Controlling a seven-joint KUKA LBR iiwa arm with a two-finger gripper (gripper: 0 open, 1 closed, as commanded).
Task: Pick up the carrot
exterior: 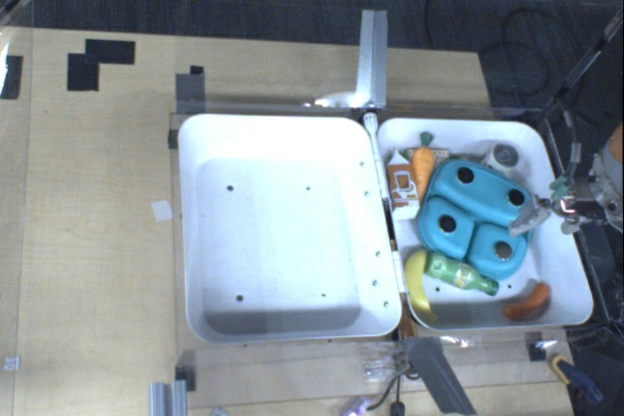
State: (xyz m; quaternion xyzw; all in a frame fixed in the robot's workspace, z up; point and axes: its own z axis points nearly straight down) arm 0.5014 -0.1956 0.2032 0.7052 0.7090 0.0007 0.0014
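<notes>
The carrot (422, 168), orange with a green top, lies near the back left corner of the right bin (570, 253). It rests between a small brown and white box (400, 185) and a big blue moulded block (473, 214). My gripper (542, 209) comes in from the right edge, low over the bin's right side, just beside the blue block's right end. It is well away from the carrot, with nothing seen in its hold.
The right bin also holds a green bottle (460, 275), a yellow banana (416, 280), a red-orange sausage (527, 301) and a grey can (504, 154). The left bin (283, 219) stands beside it. A metal post (373, 54) rises behind the bins.
</notes>
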